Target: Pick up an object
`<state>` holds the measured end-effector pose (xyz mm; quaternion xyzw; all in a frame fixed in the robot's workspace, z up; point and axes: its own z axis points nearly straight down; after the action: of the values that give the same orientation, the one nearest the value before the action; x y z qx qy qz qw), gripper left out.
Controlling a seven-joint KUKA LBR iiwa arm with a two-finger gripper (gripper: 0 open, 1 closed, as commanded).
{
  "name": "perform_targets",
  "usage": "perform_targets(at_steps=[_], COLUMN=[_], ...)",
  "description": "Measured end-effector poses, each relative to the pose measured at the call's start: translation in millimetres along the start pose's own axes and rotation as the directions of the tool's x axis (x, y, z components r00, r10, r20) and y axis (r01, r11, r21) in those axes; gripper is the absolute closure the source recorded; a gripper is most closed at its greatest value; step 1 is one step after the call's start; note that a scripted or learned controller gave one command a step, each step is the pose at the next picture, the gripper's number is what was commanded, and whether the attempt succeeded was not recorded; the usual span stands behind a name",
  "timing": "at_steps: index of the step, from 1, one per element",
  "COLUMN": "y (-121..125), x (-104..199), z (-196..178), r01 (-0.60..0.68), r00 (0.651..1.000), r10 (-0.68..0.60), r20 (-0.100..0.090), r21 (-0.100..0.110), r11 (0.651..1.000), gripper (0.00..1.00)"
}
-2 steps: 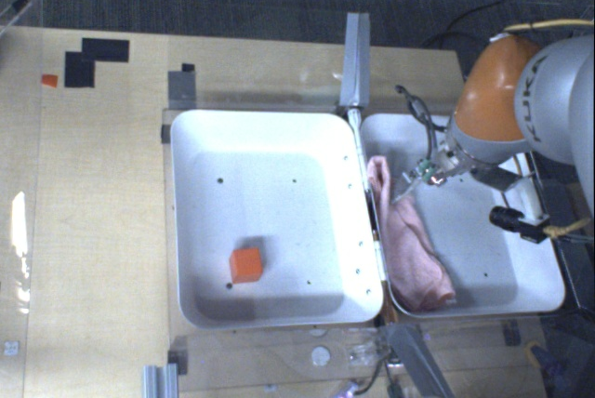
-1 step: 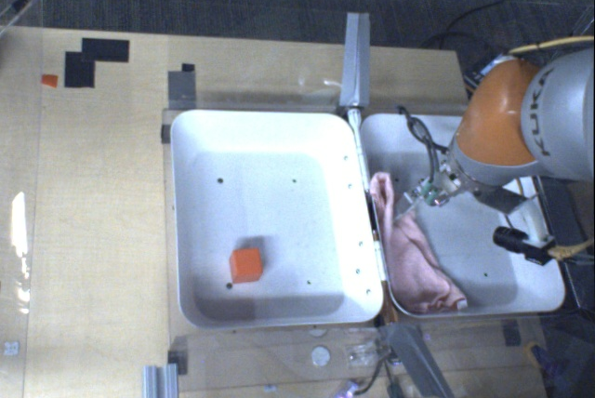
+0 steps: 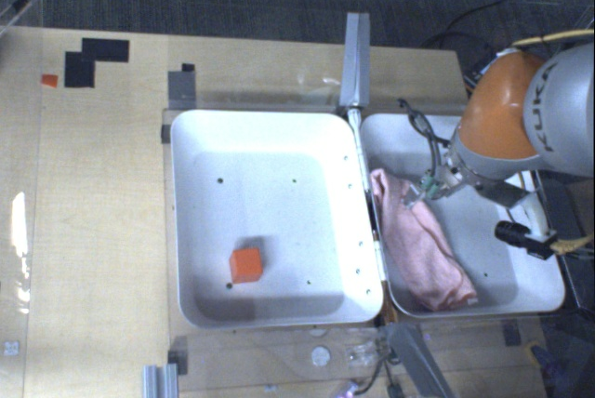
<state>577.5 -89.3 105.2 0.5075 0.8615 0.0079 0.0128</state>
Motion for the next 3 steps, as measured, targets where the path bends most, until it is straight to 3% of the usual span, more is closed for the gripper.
perform_targets(at_steps=[1, 2, 3], y=[91.3, 91.2, 71.5], x=[-8.1, -8.0, -40.3], z=[-79.7, -79.4, 11.7], r01=[-0.138, -0.138, 0.012], r00=[0.99, 0.99, 1.0], r10=[0.138, 0.138, -0.012], r20=[-0.005, -0.005, -0.007], r21=[0.018, 0.019, 0.014], r11=[0.99, 0.99, 1.0], gripper=[1.0, 0.0, 0.0])
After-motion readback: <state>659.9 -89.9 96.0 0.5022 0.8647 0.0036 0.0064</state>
